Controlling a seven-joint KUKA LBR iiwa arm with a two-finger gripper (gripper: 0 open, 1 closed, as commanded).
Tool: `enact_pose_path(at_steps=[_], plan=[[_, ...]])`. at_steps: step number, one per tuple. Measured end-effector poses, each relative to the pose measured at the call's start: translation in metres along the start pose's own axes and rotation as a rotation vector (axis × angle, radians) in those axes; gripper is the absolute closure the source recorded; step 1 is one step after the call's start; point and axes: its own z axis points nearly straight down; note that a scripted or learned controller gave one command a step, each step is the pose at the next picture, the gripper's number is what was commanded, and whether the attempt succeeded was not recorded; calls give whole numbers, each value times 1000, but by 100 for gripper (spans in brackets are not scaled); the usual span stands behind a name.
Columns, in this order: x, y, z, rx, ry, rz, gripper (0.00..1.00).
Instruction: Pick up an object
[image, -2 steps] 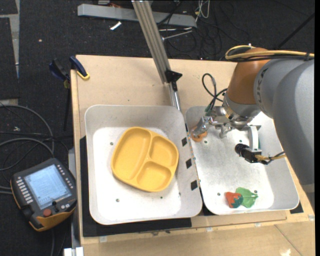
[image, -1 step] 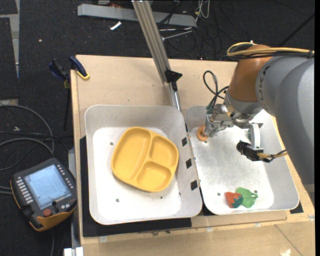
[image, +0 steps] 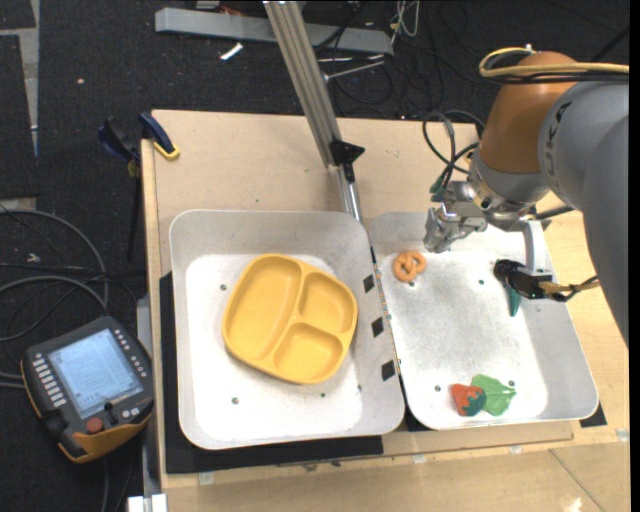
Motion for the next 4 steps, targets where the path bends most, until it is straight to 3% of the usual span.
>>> enact_pose_path(at_steps=[2,3,4], plan=[[3,6,-113,0,0,-3,100],[3,7,-125,4,1,-1,100],[52,-6,-119,9,2,-5,100]])
